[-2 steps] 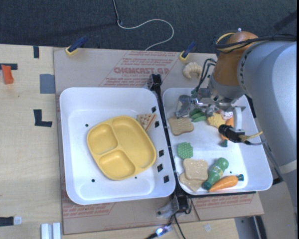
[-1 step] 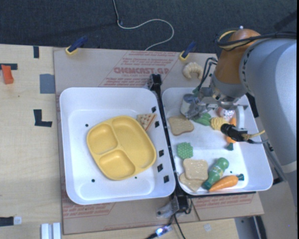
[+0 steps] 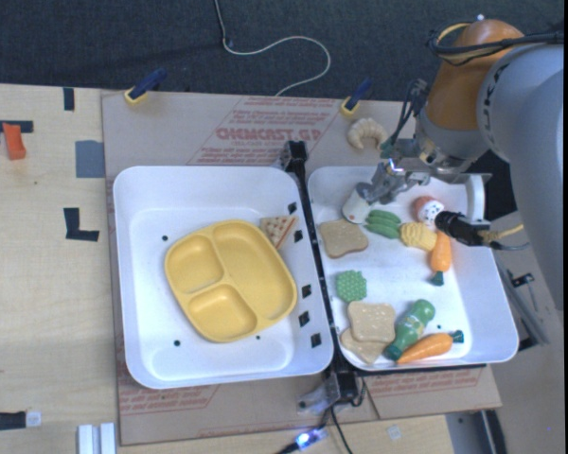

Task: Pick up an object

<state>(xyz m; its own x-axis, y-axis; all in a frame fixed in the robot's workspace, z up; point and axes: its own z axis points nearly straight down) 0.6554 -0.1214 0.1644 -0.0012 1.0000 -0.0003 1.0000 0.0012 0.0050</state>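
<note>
My gripper [image 3: 374, 192] hangs low over the far left part of the right bin [image 3: 473, 296]. It is just above a green pickle-like piece [image 3: 383, 223] and close to a tan bread slice [image 3: 343, 237]. To its right are a red and white ball [image 3: 428, 208], a yellow corn cob [image 3: 417, 236] and a small orange carrot [image 3: 440, 252]. Nearer the front are a green ridged disc [image 3: 351, 285], a toast slice [image 3: 371, 321], a green bottle [image 3: 412, 320] and a larger carrot [image 3: 424, 347]. I see nothing held.
The left bin [image 3: 142, 253] holds a yellow divided plate [image 3: 229, 279] and a triangular cracker [image 3: 277, 227] at its far right. A beige pastry piece [image 3: 366, 132] lies on the cardboard behind the right bin. The arm [image 3: 511, 93] covers the far right.
</note>
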